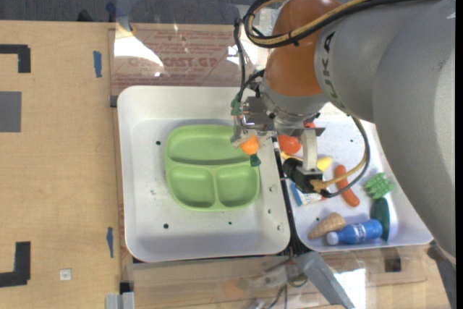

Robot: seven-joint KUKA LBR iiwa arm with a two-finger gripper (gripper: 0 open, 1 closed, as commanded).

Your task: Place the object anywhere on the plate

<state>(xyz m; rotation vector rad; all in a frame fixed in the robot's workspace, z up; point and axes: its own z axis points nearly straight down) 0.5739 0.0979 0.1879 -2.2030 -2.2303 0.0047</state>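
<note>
A light green divided plate (210,168) lies in the left white bin (145,177). My gripper (249,147) hangs over the plate's right rim, below the orange-banded wrist. It is shut on a small orange object (249,146), which shows between the dark fingers with a green bit just below it. The object sits over the rim between the plate's top compartment and its lower right one. I cannot tell whether it touches the plate.
The right bin (405,231) holds several toys: a red-orange piece (289,145), a yellow piece (323,164), an orange stick (346,187), a green leafy item (377,184), a blue bottle (354,233) and a tan cone (327,223). The arm covers that bin's upper part.
</note>
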